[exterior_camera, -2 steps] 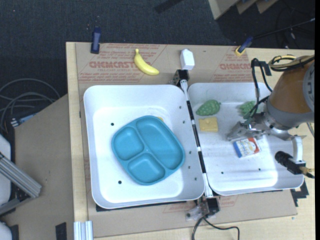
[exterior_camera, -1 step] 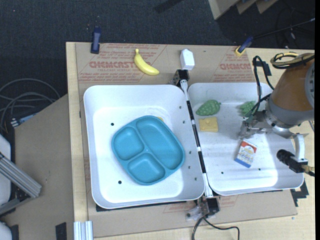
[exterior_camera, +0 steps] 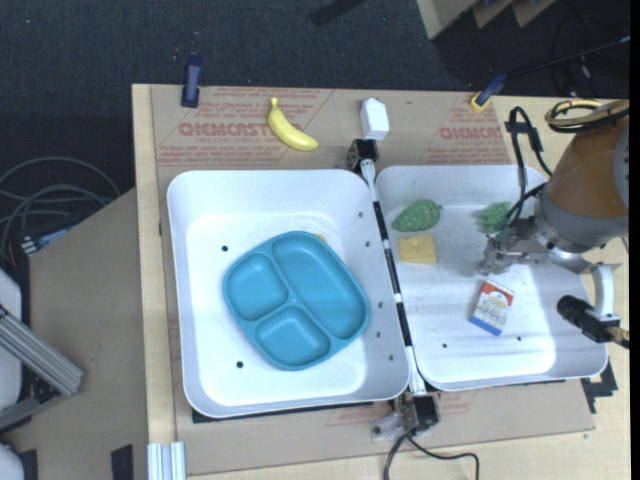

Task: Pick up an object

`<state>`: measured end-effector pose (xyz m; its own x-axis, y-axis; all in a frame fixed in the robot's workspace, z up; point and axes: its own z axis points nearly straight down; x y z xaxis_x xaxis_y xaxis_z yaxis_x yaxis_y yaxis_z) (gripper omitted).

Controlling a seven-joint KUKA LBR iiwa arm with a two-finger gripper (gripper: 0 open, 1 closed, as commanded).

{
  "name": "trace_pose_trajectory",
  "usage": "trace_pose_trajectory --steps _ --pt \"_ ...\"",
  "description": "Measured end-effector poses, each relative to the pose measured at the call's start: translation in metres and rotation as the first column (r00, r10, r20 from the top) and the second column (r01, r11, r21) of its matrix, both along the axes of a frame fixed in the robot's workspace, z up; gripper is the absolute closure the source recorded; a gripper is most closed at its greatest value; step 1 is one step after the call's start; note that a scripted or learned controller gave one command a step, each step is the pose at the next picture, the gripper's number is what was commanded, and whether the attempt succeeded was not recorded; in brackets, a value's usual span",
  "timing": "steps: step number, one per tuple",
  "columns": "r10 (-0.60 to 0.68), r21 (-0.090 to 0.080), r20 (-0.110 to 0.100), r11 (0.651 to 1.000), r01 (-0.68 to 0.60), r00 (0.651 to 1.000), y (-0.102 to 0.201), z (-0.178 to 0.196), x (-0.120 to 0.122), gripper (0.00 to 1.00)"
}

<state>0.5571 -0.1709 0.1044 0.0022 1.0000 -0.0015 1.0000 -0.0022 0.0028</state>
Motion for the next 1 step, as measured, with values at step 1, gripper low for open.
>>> trace_pose_trajectory --steps 1 --pt "0.001 -0.001 0.000 1.000 -0.001 1.000 -0.0453 0.0558 -0.0125 1.00"
